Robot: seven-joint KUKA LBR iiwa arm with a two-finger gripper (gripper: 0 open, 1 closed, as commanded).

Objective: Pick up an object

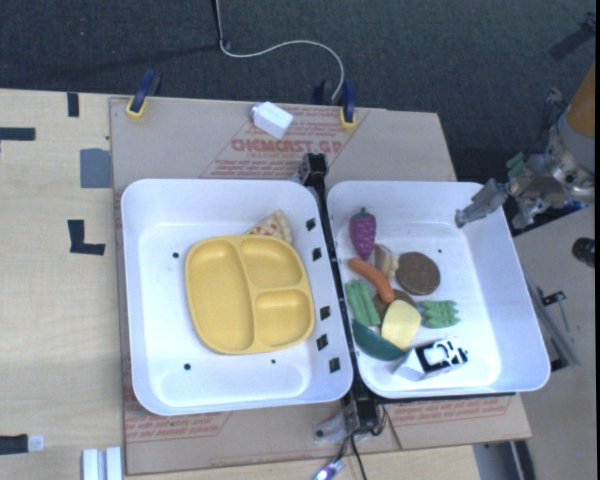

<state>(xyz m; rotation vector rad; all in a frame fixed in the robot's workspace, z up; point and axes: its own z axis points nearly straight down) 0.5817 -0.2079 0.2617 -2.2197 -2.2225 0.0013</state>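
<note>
Presently the hand (480,208) hangs over the upper right rim of the right bin (515,298), at the end of the grey arm reaching in from the right; whether it is open or closed cannot be told at this size, and nothing is seen in it. It appears parked at the bin's edge, clear of the pile, which suggests no object has yet been taken. Candidate objects lie clustered toward the right bin's left wall, touching or overlapping: one purple eggplant-like toy (363,232), one orange carrot (372,278), one brown round patty (418,273), one yellow-green pear-like fruit (401,323), one green leafy piece (439,314), one dark green pod (375,343) and one black-and-white item (440,356). Their crowding may hinder a clean grasp. The left bin (150,298) holds one yellow divided plate (248,293), with one pizza-like slice (272,226) tucked behind it. Both bins sit side by side on cardboard over the surface (40,268).
</note>
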